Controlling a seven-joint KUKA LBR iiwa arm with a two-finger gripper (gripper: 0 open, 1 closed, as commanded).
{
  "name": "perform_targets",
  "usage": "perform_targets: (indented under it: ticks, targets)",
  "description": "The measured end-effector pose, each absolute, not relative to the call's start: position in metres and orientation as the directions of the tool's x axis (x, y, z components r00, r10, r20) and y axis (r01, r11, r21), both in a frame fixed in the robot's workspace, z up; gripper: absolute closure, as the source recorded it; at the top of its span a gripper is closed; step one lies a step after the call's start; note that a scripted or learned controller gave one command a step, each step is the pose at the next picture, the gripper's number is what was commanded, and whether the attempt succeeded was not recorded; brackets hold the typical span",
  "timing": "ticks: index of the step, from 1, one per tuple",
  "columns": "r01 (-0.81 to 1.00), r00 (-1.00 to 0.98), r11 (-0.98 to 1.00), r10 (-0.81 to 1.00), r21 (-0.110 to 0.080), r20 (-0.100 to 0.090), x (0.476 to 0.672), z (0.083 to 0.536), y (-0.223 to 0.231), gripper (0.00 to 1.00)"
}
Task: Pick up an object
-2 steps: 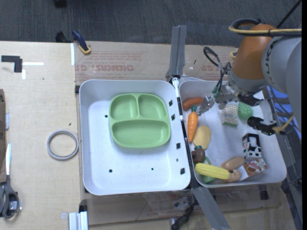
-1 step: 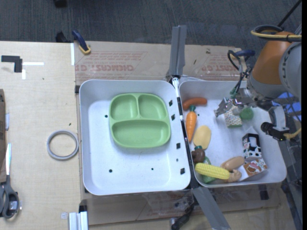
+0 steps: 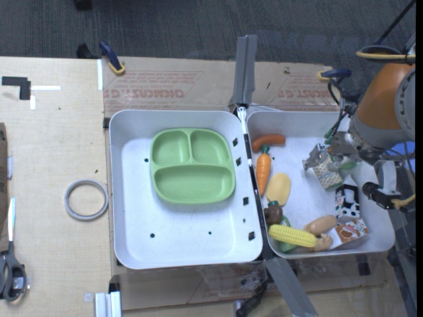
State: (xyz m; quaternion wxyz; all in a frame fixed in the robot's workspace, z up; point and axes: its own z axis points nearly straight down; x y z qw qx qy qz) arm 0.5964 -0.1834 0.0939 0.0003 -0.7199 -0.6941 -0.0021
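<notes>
My gripper (image 3: 322,158) hangs over the upper right part of the right bin (image 3: 301,127), under the arm's orange band. A small speckled pouch (image 3: 329,174) lies right beneath it, touching or nearly so. Other objects lie in this bin: an orange sausage (image 3: 268,140), a carrot (image 3: 263,170), a yellow lemon-like piece (image 3: 278,189), a corn cob (image 3: 293,236), a tan bread roll (image 3: 320,224), a cow-patterned carton (image 3: 346,202) and an orange packet (image 3: 351,230). A dark brown item (image 3: 273,213) sits above the corn.
The left bin (image 3: 125,197) holds a green divided plate (image 3: 193,165). On the bench to the left lie a grey tape ring (image 3: 86,199) and scissors (image 3: 10,273). A grey divider bar (image 3: 244,71) stands between the bins at the back.
</notes>
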Motion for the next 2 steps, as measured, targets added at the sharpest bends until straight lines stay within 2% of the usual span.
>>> perform_targets:
  ticks: [1, 2]
  targets:
    - [0.999, 0.037, -0.037, 0.999, 0.005, 0.001, 0.5974, 0.1040, -0.1839, 1.00]
    - [0.999, 0.038, -0.038, 0.999, 0.005, 0.001, 0.5973, 0.1040, -0.1844, 0.00]
